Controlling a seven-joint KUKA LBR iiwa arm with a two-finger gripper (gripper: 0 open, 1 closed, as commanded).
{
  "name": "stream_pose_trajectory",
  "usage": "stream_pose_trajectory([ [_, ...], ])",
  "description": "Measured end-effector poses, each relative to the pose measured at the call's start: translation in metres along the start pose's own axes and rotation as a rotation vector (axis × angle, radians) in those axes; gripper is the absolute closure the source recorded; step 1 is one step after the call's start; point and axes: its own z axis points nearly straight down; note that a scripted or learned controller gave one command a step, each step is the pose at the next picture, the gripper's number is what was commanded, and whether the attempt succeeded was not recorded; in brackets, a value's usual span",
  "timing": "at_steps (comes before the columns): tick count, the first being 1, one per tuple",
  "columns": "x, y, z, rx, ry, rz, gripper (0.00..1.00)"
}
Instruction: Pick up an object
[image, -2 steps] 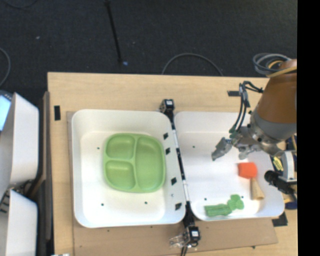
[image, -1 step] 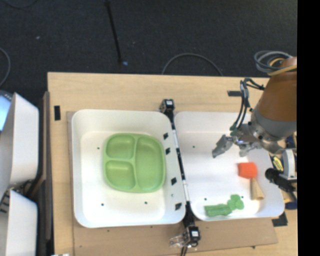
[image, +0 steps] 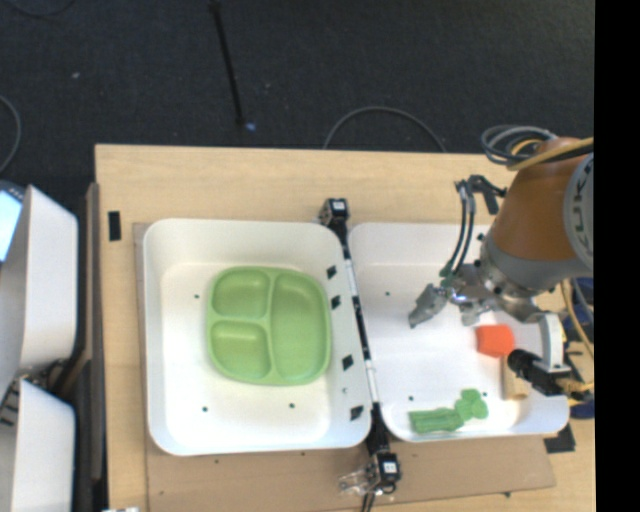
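In the shallow white left bin (image: 160, 330) lies a pale green plastic plate (image: 269, 325) with three compartments, flat and near the middle of the floor, well apart from everything the arm is working over. A row of black clips runs along the seam where the two bins meet.

The right bin (image: 395, 250) holds the rest. The gripper (image: 440, 303) hangs over its middle, pointing down and toward the seam. This slanted view does not show how far open it is, and nothing can be seen in its grasp.

Down by the near rim lies a small green toy (image: 447, 415) of moulded plastic, long and knobbly. Its long axis runs roughly left to right, rising a little at its right end, and it sits almost against the bin wall.

Further right is a small orange block (image: 493, 340), squarish and bright. It lies just beside the gripper, to the right of it and a little nearer the front rim. Above it stands the grey arm (image: 545, 215) with its orange band, reaching in from the right.

The orange block looks the likelier pick, being the closest. Judged from here, the gripper would have to draw back rightward, toward its own arm, before descending. The green toy is farther off and crowded by the rim, which would probably make a clean grasp harder.
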Motion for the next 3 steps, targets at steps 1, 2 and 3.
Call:
stream_pose_trajectory([
  [1,0.009,0.000,0.057,0.000,0.000,0.004,0.00],
  [2,0.008,-0.001,0.088,-0.001,0.000,0.003,0.00],
  [3,0.007,0.001,0.075,-0.006,0.000,0.009,1.00],
])
